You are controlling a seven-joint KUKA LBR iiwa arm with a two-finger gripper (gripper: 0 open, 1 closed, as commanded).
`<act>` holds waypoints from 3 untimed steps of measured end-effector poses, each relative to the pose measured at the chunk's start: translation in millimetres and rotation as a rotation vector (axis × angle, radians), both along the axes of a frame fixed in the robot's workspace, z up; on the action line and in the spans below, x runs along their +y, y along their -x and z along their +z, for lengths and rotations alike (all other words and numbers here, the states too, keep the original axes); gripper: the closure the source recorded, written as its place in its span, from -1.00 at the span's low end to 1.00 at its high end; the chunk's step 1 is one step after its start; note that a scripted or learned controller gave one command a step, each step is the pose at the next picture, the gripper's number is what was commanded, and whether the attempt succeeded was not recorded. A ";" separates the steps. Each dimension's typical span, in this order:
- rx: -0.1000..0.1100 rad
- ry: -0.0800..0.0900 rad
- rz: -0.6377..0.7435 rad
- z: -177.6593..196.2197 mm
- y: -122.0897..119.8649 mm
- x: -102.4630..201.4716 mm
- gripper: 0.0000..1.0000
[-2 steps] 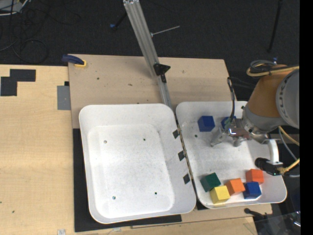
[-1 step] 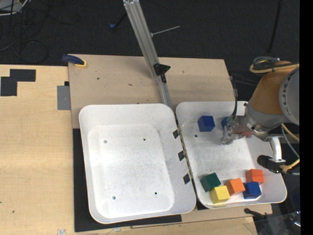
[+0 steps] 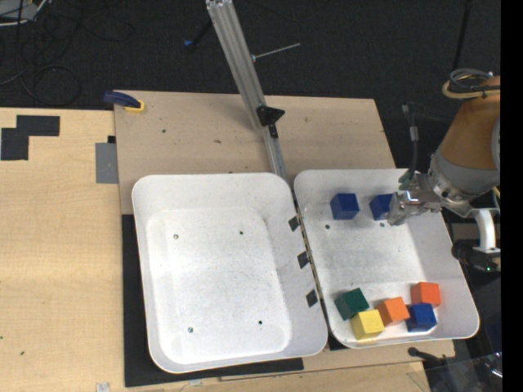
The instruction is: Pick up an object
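Your tool (image 3: 400, 212) sits right by the blue cube (image 3: 380, 207), can't tell its state; it looks light, rigid and smooth-faced, so pinch two opposite flat sides.

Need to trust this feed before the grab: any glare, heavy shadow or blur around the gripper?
Camera view: even light, no glare on the right bin; gripper slightly soft and in dim shade, beside a blue cube; the cubes cast only faint shadows; the background is dark.
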State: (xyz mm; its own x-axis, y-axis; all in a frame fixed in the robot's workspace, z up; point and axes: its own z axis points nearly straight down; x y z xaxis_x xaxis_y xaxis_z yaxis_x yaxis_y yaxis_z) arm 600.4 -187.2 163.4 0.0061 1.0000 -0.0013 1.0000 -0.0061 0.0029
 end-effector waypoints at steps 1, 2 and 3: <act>-0.002 0.000 0.007 61.0 -8.2 0.2 1.00; 0.001 -0.001 0.008 92.0 -8.6 -1.1 1.00; 0.004 -0.003 0.010 97.0 -16.6 49.0 1.00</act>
